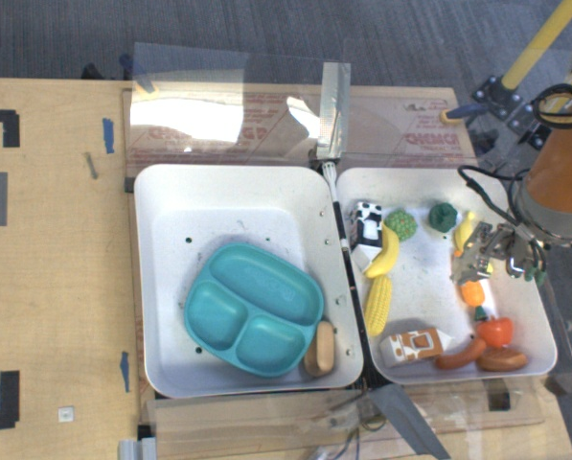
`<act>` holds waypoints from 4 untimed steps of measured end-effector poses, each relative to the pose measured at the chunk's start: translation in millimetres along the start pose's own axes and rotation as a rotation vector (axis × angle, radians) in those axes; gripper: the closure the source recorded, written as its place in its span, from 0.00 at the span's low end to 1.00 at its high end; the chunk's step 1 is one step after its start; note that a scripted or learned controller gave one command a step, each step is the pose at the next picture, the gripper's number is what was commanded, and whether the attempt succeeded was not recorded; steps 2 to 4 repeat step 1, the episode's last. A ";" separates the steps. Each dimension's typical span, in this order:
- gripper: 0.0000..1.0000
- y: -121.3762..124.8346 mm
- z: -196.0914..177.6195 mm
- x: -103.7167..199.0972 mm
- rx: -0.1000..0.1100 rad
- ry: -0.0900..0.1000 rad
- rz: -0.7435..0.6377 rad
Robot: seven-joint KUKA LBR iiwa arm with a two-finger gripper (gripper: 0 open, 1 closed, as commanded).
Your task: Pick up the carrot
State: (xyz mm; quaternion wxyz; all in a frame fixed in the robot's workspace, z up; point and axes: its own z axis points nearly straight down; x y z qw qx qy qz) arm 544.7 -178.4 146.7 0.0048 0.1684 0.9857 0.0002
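1. The left bin [161, 209] holds a teal plate [254, 307] with three compartments, lying toward the bin's near side. A tan bread roll [320, 347] sits just beside the plate's near right edge, against the bin's near right corner.
2. The right bin [415, 182] holds many toy foods. Along its left side lie a black-and-white carton [367, 224], a banana [385, 254] and a corn cob [377, 304], one below the other.
3. A light green broccoli [400, 223] sits just beside the carton, and a darker green vegetable [443, 217] lies further right.
4. At the near edge are an orange-and-white bottle [415, 345] on its side, a brown sausage [461, 356], a second sausage [501, 360] and a red tomato [496, 332].
5. The carrot [472, 293] is in the right half of the right bin, between the tomato and the pincer [487, 252]. It shows as a small orange shape, with a pale piece just beside it on the right.
6. The pincer hangs directly above the carrot's far end; whether it is wide or narrow I cannot tell. A yellow item [466, 230] lies just beside it on the left.
7. The surface [46, 286] is tan board with black marks and blue tape. A clear sheet [228, 113] stands behind the bins, with grey carpet [266, 12] beyond.
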 end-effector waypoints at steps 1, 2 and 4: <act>1.00 0.4 57.8 67.4 0.001 0.002 0.232; 1.00 0.4 57.8 67.4 0.001 0.002 0.232; 1.00 0.4 57.8 67.4 0.001 0.002 0.232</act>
